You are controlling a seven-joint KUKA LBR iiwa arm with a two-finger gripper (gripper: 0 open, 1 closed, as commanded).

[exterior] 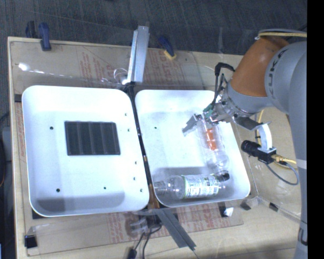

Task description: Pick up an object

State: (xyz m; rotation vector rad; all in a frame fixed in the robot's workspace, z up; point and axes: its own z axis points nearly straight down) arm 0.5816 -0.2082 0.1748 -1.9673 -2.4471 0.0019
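Bottles: two clear plastic ones in the right bin (151, 144); labelled bottle (190, 186) lying flat along the near wall, cap toward the divider; orange-banded bottle (211, 144) lying lengthwise close to the right wall, its lower end near the labelled one.
Gripper (197, 122): low in the right bin's far-right part, at the upper end of the orange-banded bottle; cannot tell whether released or clenched, nor whether anything is grasped.
Arm (270, 74): reaching in over the right rim.
Open room: bare floor across the right bin's left and far-left parts.
Left bin (38, 161): dark ribbed mat (92, 138) near the middle; broad bare margin on all sides.
Edges: both bins meeting at a dark central seam (140, 144).
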